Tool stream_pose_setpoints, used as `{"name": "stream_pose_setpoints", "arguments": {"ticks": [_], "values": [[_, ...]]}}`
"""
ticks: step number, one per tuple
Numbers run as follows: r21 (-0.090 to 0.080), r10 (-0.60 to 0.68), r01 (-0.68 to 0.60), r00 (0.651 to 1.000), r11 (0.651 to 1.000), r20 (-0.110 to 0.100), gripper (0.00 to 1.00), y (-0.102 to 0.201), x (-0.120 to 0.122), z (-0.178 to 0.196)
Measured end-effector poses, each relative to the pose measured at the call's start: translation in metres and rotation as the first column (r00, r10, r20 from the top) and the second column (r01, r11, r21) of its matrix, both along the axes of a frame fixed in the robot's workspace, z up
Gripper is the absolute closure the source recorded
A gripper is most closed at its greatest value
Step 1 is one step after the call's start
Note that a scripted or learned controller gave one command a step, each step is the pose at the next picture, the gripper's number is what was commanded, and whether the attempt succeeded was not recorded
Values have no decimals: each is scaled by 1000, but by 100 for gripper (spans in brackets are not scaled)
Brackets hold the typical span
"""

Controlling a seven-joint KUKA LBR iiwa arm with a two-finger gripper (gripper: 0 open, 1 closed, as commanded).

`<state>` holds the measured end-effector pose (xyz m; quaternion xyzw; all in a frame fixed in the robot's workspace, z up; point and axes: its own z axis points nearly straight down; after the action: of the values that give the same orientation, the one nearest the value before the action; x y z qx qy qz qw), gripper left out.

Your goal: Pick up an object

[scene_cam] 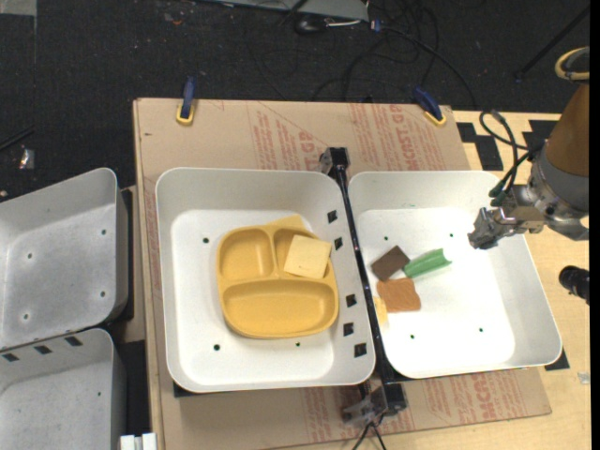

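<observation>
Two shallow white bins sit side by side on a cardboard-covered bench. The left bin point(187, 251) contains a yellow compartment tray point(272, 298), with a pale yellow square block point(307, 257) resting in the tray's upper right compartment, overlapping its rim. The right bin point(487, 336) contains three small objects grouped near its left wall: a dark brown block point(389, 262), a green elongated piece point(428, 263) lying just to the right of the brown block and touching or nearly touching it, and an orange-brown flat block point(400, 295) just below the two. The arm enters from the right, and its gripper point(485, 232) hangs over the upper right part of the right bin, apart from the green piece and to its upper right. Nothing is visible between the fingers; whether they are spread or closed cannot be told at this angle. Two clamps, the left one point(186, 109) and the right one point(429, 109), fasten the far edge of the cardboard.
</observation>
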<state>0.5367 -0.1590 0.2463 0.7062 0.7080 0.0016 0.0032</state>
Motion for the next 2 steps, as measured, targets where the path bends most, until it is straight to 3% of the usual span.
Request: {"name": "stream_pose_setpoints", "arguments": {"ticks": [1,2], "values": [[0,0,0,1000,1000,-2,100,0,1,39],[3,5,-5,1000,1000,-5,100,50,16,42]]}}
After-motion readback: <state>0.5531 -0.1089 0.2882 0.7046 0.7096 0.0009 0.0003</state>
